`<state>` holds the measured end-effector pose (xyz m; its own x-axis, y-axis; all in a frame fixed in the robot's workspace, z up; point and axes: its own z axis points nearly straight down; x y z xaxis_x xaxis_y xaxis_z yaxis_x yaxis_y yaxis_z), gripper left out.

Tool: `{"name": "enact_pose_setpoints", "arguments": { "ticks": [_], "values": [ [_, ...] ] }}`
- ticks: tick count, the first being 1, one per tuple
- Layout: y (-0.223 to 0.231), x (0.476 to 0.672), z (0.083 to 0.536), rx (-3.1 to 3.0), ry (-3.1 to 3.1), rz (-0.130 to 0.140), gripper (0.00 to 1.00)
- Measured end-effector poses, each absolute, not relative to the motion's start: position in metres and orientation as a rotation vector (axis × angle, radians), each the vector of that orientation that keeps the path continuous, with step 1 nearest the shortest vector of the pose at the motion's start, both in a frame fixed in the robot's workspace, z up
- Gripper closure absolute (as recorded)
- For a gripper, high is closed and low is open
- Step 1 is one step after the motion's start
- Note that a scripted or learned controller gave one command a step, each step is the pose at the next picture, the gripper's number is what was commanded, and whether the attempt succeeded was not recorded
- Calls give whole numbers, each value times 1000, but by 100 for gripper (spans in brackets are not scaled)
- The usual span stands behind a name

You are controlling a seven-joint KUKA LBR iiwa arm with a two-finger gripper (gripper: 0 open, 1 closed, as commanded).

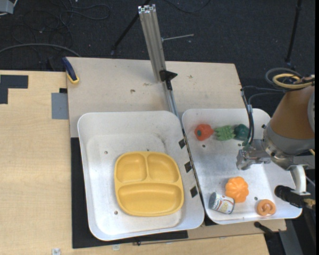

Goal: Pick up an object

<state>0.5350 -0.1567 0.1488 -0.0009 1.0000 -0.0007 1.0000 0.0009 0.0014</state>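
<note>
Two shallow white bins sit side by side on the surface (pixel 122 84). The left bin (pixel 95 137) carries a yellow divided plate (pixel 148 183), lying flat toward the bin's 5 o'clock area. The right bin (pixel 218 163) carries the loose objects. At its 12 o'clock edge lie a red-orange round piece (pixel 203 132), a green leafy toy (pixel 222 133) just beside it at 3 o'clock, and a teal piece (pixel 240 131) touching the green one on its far side. Toward 6 o'clock sit an orange pumpkin-like toy (pixel 236 188), a small tipped can (pixel 221 203) touching it at its 7 o'clock, and a small orange ring (pixel 265 207) near the bin's 5 o'clock corner.

The arm (pixel 292 121) reaches in from 3 o'clock, its orange band above the wrist. The pincer (pixel 248 158) hangs over the right bin, between the teal piece at its 12 o'clock and the pumpkin-like toy at its 7 o'clock, apart from both. Whether the pincer is released or clenched cannot be told from this slant; nothing shows inside it.
</note>
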Motion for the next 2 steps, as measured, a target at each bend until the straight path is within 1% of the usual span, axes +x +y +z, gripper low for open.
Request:
{"name": "enact_pose_setpoints", "arguments": {
  "ticks": [1, 2],
  "values": [
    [-167, 540, 199, 2218, 2220, 2, 100],
    [-164, 543, 262, 2216, 2221, 4, 100]
  ]
}}
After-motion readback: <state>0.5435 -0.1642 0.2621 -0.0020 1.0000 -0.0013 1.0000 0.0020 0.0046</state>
